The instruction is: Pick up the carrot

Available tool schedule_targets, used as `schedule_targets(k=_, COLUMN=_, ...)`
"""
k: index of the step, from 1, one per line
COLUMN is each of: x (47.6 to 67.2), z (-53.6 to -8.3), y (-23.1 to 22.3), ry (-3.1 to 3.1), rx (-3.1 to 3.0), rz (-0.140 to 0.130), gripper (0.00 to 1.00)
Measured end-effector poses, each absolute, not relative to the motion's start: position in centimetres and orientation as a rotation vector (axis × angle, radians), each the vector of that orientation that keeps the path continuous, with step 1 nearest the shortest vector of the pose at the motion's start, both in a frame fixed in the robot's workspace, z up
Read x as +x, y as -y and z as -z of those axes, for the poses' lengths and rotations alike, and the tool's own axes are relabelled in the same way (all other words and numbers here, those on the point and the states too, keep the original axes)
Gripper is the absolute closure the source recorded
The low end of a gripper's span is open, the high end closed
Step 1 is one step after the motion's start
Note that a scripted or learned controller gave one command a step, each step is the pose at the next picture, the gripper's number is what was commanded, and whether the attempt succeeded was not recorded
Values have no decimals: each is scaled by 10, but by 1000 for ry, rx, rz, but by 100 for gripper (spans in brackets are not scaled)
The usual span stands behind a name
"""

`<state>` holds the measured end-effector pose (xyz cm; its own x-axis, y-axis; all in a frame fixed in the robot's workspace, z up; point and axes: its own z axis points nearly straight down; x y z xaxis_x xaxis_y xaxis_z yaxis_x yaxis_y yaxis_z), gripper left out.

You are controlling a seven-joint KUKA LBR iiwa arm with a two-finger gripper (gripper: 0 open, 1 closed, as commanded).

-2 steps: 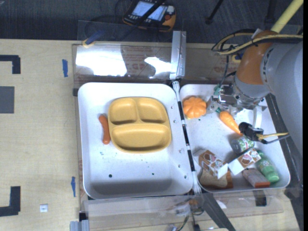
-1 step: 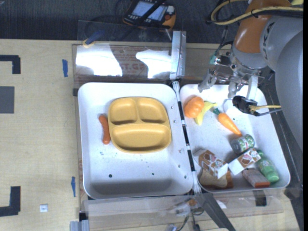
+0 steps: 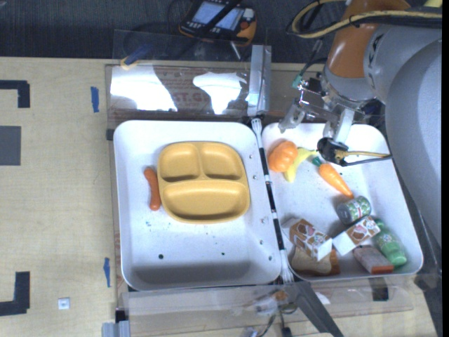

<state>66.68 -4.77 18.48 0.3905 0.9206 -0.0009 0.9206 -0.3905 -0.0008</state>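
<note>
The carrot [image 3: 334, 178], orange with a green top end, lies slantwise in the right bin [image 3: 403, 209], just right of a yellow banana [image 3: 300, 161] and an orange fruit [image 3: 282, 155]. My gripper [image 3: 313, 128] hangs over the back part of that bin, above and slightly left of the carrot's top end. It is open, with nothing between its fingers [image 3: 287, 121]. The carrot rests on the bin floor, apart from the gripper.
Near the right bin's front lie a green can [image 3: 353, 208], small food boxes [image 3: 309, 239], a green bottle [image 3: 389, 248] and a reddish block [image 3: 373, 260]. The left bin [image 3: 133, 244] holds a yellow divided plate [image 3: 203, 181] and an orange sausage [image 3: 153, 188].
</note>
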Motion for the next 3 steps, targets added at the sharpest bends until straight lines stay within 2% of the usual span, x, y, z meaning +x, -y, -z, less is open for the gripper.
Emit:
schedule_targets(k=1, x=621, z=-102, y=105, ry=2043, rx=-2382, rz=-3, gripper=0)
schedule_targets(k=2, x=616, z=-85, y=136, ry=1976, rx=-2438, rz=-1, gripper=0)
schedule_targets(k=3, x=617, z=-97, y=135, ry=1976, rx=-2440, rz=3, gripper=100)
